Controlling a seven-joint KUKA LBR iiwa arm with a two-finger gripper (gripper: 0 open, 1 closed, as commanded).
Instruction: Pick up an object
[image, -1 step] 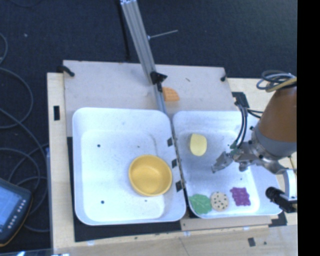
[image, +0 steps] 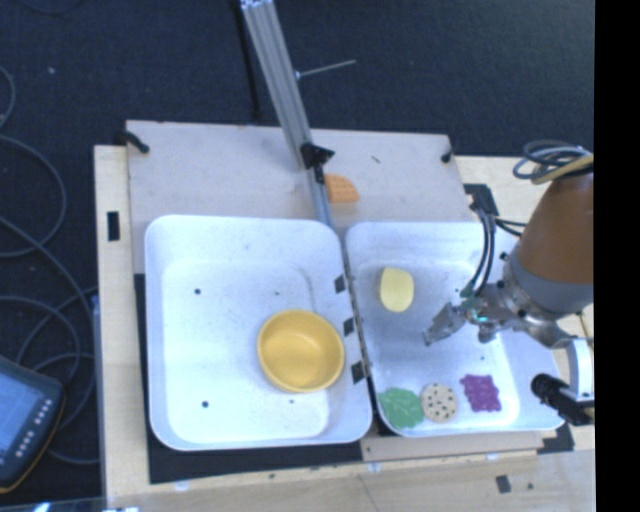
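Camera view has the tool (image: 440, 328) hanging released over the right bin (image: 420, 240), nothing in it, just right of the pale yellow oval piece (image: 396, 289) lying flat on the floor, which looks light, smooth and probably slippery, best pinched across its narrow width.

Both bins are white. The left bin (image: 200, 300) holds a yellow bowl (image: 300, 350). Right of that bowl: a pale yellow piece (image: 396, 289), a green piece (image: 401, 406), a tan disc with dark dots (image: 438, 401), a purple piece (image: 481, 392).
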